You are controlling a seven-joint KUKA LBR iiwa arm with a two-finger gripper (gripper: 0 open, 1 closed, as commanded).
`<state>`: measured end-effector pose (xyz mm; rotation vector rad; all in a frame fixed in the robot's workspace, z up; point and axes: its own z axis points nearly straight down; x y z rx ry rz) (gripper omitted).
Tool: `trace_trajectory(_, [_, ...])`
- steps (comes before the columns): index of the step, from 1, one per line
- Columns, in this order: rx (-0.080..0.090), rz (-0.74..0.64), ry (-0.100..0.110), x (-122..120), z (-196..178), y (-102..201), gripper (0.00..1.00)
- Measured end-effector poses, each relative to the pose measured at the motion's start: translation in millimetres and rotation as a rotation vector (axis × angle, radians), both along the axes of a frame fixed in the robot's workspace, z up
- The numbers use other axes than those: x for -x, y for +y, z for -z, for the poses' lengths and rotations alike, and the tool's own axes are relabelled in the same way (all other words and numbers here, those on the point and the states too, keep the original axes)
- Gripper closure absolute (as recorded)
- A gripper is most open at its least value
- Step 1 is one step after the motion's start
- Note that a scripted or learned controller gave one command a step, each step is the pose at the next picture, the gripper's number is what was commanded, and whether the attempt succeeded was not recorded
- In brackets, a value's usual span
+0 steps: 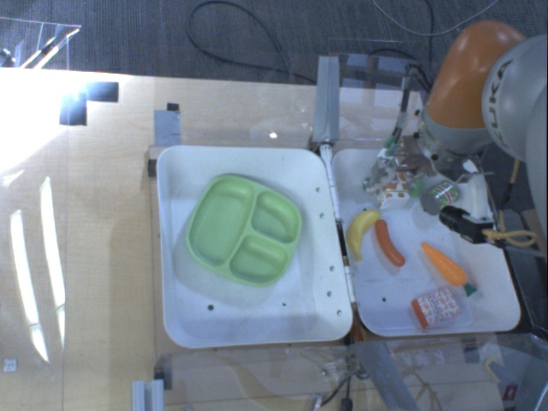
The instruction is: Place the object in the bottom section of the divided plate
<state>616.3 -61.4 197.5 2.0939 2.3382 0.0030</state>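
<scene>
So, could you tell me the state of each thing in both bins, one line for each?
Divided plate: lies flat in the left bin, nothing in its sections.
Banana: lies in the right bin, beside the sausage.
Sausage: lies flat, free.
Carrot: lies flat, free.
Red packet: lies near the front wall.
Gripper: low over the right bin's far end; grip cannot be told.

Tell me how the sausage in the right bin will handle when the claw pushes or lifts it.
The sausage looks rounded and smooth, so it may roll sideways if nudged and could slip in a pinch. It seems small and likely light. It lies close beside the banana, so a push may shift both.
</scene>
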Motion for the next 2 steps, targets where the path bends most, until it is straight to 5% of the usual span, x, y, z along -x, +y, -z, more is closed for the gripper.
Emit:
trace_trajectory(1, [-0.002,-0.005,-0.001,-29.1,-56.9,101.9,1.00])
trace_trajectory(2, [-0.001,-0.257,0.001,-26.5,13.1,163.1,1.00])
